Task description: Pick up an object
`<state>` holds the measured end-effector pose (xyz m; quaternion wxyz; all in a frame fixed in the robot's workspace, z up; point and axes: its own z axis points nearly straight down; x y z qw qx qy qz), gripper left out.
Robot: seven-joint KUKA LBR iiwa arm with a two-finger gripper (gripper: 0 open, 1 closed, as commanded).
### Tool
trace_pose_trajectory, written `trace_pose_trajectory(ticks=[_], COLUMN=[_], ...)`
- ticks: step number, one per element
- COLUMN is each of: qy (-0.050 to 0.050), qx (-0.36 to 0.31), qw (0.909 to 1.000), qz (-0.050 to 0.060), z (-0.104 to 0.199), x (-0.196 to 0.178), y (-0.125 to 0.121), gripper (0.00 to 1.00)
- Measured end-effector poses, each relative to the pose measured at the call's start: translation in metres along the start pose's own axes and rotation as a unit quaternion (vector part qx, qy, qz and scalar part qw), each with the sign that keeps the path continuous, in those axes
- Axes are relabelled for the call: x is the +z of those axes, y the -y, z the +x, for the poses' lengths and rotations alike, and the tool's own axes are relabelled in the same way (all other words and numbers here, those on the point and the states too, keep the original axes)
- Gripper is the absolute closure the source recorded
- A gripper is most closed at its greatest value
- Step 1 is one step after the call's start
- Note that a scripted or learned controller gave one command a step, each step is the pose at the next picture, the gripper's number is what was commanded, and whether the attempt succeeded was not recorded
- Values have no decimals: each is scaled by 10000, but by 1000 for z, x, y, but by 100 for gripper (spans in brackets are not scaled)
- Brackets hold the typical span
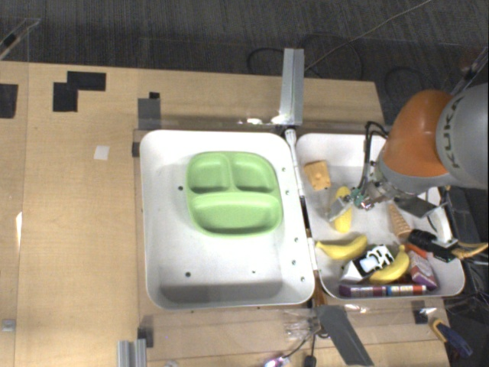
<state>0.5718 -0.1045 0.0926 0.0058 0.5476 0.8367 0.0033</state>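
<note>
Objects for the pick sit crowded in the right bin point(455, 281), and I see them from my remote station through the one overhead camera. Largest on the bench are the two white bins, side by side; the left bin point(164, 228) carries a green divided tray point(231, 192) lying flat near its middle, with three compartments. My arm point(428, 140) reaches in from the right, its orange band over the far right part of the right bin. Its gripper point(364, 196) hangs low inside that bin, close above a small yellow piece point(343, 219), and I cannot tell how the hand stands, since the wrist and clutter blur it.

Among the pick objects, one banana point(343, 247) lies across the bin's middle near the divider, and a second banana point(393, 268) curves beside it toward the front. A black-and-white item point(375, 260) rests between the two bananas, touching the second. A dark marker-like stick point(382, 288) lies along the front wall. A tan block point(318, 176) sits near the back left corner, well apart from the bananas. A ridged tan cone point(399, 220) lies just right of the gripper.
</note>
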Motion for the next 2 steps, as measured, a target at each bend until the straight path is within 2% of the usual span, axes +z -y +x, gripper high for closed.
trace_pose_trajectory(ticks=[1,2], qy=[-2,-15], qx=[0,835], qw=[10000,9965], qz=[-26,29], z=[1,45], x=[-12,-114], y=[-3,-6], gripper=[100,100])
